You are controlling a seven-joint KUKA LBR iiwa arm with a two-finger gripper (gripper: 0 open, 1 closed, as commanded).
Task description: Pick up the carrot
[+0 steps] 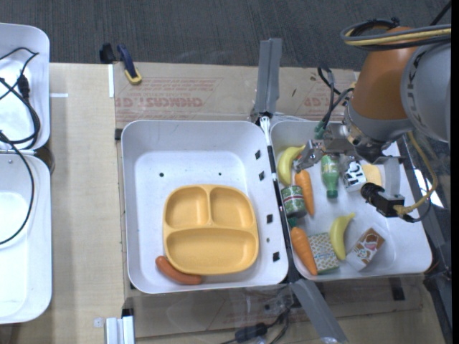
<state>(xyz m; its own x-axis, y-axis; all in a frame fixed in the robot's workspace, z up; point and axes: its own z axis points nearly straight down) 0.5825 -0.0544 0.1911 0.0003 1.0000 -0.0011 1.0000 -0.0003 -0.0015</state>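
Gripper point(310, 158) sits over the right bin point(416, 264), near its far-left corner — can't tell whether it's spread or pinching anything. One carrot point(306, 192) lies just below it, beside a green can point(292, 201) along the bin's left wall. Second carrot point(303, 250) at the near-left corner, touching a snack packet point(325, 253). Left bin point(143, 156) holds a yellow divided plate point(211, 229) — sausage point(179, 271) at its near edge.

Fixed overhead camera, slanted down on both bins point(136, 192)
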